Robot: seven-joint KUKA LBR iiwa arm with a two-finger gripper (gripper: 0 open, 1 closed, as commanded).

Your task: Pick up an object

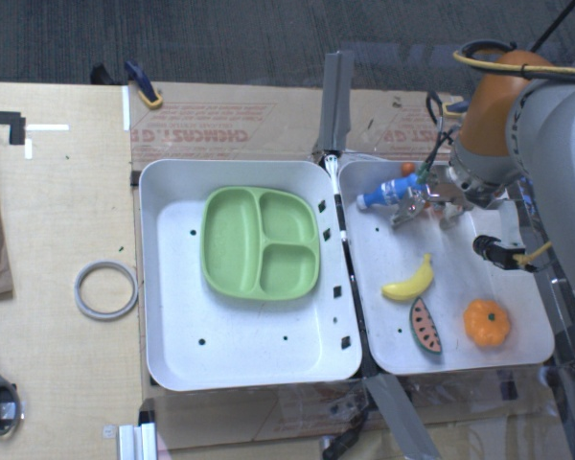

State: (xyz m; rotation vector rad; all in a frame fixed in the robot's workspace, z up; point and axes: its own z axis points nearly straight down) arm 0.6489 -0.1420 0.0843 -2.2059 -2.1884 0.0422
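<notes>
Claw is low in the far part of the right bin, right beside the blue bottle; can't tell whether it's apart or together, or touching the bottle. Nearer in the same bin: banana, watermelon slice, orange. Left bin holds a green divided plate. Tape ring sits on the worktop, left.
</notes>
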